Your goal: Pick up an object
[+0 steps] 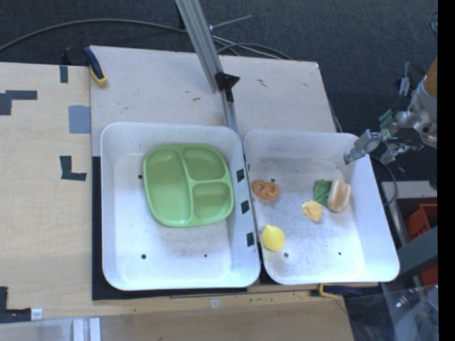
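The right bin (379,227) holds several small items: an orange pretzel-shaped piece (265,190), a yellow lemon (273,238), a small yellow chunk (312,210), a green leaf (323,190) and a tan bread-like piece (339,196). My gripper (371,151) hovers over the bin's upper right rim, up and to the right of the tan piece. It looks open, and nothing sits between its fingers. The arm's wrist comes in from the right edge of the view.
The left bin (109,212) holds a green divided plate (188,185). A grey metal pole (199,27) slants down to the gap between the bins. A yellow-and-blue clamp (95,66) lies at the bench's back left. Cables run across the dark floor behind.
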Robot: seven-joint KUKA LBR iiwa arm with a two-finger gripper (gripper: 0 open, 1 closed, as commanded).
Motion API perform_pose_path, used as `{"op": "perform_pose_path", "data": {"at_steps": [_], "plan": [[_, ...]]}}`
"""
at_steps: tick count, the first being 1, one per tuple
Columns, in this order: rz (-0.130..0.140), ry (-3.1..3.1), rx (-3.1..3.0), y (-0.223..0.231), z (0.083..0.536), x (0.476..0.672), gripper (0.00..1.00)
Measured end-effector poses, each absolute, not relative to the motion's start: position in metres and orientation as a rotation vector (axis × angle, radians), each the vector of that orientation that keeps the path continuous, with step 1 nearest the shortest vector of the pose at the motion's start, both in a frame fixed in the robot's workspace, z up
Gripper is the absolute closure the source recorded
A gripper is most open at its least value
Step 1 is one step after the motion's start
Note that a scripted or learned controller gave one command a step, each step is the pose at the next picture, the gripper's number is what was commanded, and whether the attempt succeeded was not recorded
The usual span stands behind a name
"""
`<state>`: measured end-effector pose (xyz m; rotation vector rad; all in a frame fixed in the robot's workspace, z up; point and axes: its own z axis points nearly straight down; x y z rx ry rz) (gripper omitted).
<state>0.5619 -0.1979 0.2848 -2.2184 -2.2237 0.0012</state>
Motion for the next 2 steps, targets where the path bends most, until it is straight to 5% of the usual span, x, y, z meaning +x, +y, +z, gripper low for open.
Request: {"op": "perform_pose_path", "data": {"at_steps": [1, 2], "plan": [[0.001, -2.224, -2.218, -0.198, 0.285, 0.562, 0.0], [0.007, -2.22, -2.215, -0.19, 0.228, 0.554, 0.0]]}}
